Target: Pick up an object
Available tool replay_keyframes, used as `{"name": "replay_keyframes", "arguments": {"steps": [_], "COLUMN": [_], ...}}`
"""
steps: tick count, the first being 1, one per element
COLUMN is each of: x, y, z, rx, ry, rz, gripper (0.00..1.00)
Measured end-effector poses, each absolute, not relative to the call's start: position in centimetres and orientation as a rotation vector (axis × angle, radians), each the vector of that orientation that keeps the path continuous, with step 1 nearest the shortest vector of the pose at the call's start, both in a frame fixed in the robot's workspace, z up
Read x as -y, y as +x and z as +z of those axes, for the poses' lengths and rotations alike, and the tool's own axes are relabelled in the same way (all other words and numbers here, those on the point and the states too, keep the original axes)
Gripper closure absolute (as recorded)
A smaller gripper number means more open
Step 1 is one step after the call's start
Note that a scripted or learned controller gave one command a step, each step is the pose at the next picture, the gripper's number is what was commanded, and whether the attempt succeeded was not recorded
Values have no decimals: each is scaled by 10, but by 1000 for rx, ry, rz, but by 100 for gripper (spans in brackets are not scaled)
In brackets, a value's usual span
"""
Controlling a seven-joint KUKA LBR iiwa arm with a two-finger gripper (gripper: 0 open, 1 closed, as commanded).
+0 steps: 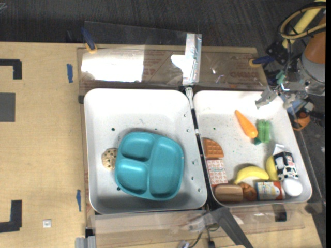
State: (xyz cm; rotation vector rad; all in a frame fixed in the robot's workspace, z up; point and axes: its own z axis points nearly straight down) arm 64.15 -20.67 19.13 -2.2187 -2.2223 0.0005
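The right bin (227, 112) holds an orange carrot (246, 123) beside a green piece (264, 130). Lower down lie a waffle (212, 149), a pink-and-white packet (216, 170), a banana (252, 173), a brown sausage (229, 191), a black-and-white carton (284, 164) and a small bottle (270, 190) with a white cap. My gripper (267, 97) hangs over the bin's far right corner, above and to the right of the carrot, touching none of the objects. The grey arm with its orange band (315, 50) comes in from the upper right.
In the left bin (134, 107) sits a teal divided plate (149, 164) with a cookie (108, 158) at its left edge. A clear plastic sheet (139, 61) lies behind both bins. Yellow and black cables (302, 22) crowd the arm's base.
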Motion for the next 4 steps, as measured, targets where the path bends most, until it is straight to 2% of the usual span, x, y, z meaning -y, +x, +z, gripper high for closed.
{"name": "replay_keyframes", "arguments": {"steps": [1, 2, 3, 4], "x": [172, 164, 165, 63], "y": [648, 619, 621, 656], "z": [121, 87, 99, 202], "rx": [2317, 2283, 2288, 2149], "ry": [-2112, -2164, -2167, -2298], "rz": [4, -3, -7, -13], "gripper": [0, 0, 100, 100]}}
